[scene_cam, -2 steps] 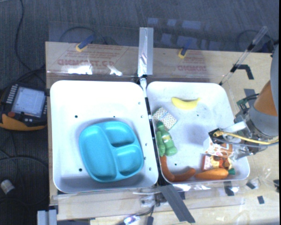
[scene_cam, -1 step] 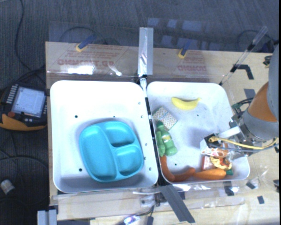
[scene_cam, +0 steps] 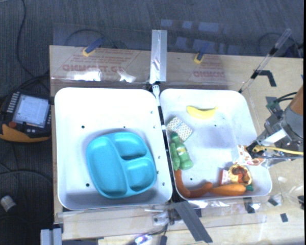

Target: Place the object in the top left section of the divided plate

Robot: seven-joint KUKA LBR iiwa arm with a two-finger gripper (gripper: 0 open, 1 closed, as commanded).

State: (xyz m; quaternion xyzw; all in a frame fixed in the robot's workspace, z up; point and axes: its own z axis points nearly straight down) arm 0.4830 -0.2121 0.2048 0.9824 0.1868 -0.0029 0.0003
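Overhead view of the desk [scene_cam: 275, 80] with 2 shallow white bins. Left bin [scene_cam: 71, 137]: a blue plastic divided plate [scene_cam: 121, 162] of 3 compartments, lying slightly turned near the bin's middle. Right bin [scene_cam: 219, 137]: a yellow banana [scene_cam: 201, 111] near the far wall; a checkered foil packet [scene_cam: 179, 128] and a green bottle-shaped toy [scene_cam: 179, 154] along the left wall; 2 orange carrot-shaped pieces [scene_cam: 194, 190] [scene_cam: 229, 189] along the near wall; a crumpled white-and-red snack packet [scene_cam: 238, 171] just above them. All 6 loose items lie apart from the plate; which is the task's object cannot be told. The grey arm [scene_cam: 296, 117] enters from the right, its jaws over the right bin's right rim, near the snack packet. Whether the jaws are spread or pressed together cannot be told.
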